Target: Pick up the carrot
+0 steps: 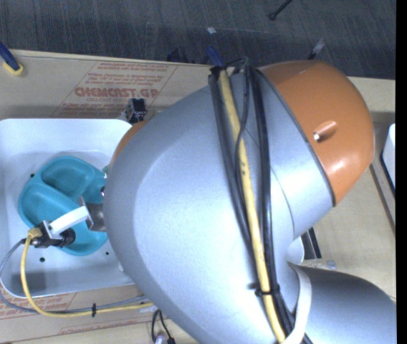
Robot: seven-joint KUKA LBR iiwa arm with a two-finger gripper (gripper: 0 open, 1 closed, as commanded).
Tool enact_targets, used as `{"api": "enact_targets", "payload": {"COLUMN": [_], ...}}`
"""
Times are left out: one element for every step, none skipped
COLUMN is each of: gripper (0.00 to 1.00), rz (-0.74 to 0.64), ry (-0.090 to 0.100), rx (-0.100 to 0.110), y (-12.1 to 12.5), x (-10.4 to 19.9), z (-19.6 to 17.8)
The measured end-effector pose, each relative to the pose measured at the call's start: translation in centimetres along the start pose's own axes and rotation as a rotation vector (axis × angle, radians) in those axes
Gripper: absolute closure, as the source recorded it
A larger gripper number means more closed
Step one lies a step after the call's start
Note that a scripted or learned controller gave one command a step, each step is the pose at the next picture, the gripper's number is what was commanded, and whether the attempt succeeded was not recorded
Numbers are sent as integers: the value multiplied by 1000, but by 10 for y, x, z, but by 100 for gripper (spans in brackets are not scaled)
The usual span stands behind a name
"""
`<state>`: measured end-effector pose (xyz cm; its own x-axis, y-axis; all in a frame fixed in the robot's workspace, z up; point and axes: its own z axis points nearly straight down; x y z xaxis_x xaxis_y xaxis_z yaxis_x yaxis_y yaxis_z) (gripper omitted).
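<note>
The arm [225,213] is positioned over the left bin [3,192], where a teal object [56,192] is seen. The pincer's state cannot be determined.

One white bin [3,192] in view. One teal object [56,192] inside it. One arm [211,221], one yellow cable [24,278].

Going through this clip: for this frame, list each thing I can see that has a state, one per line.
Arm: reaching over the bins, blocking most of the view.
Gripper: low in the left bin, over the teal object; grip cannot be told.
Teal object: lying in the left bin.
Left bin: flat on the bench.
Yellow cable: hanging slack over the bin's near edge.
</note>
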<state>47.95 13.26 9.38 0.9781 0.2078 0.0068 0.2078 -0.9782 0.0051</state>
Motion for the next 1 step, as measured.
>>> {"api": "enact_targets", "payload": {"gripper": [0], "rz": [-8], "ry": [-14], "rx": [9], "y": [39], "x": [51], "z": [-8]}}
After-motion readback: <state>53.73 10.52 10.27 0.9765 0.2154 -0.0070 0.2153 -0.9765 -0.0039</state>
